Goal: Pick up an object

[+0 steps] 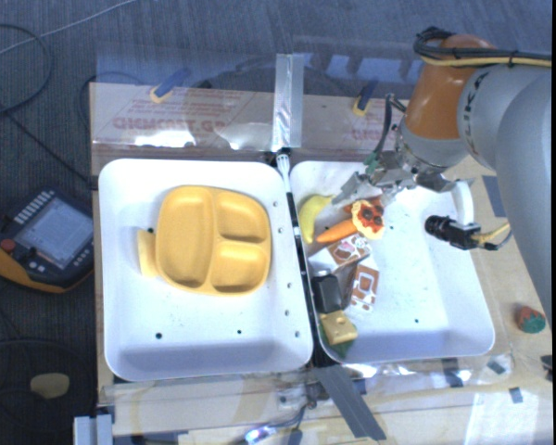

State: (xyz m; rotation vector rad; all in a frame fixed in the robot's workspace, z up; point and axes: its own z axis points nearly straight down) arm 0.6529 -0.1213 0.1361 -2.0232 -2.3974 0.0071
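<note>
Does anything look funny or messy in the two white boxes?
A little. The yellow tray lies upside down and tilted in the left bin. In the right bin, the toys, like the banana and carrot, are all crowded against its left wall.

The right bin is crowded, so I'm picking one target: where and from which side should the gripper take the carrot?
Grip the carrot across its middle, coming from above. It lies flat and slanted, the banana against its left end and a flower toy at its right, so only its narrow mid-section looks free for the fingers.
</note>
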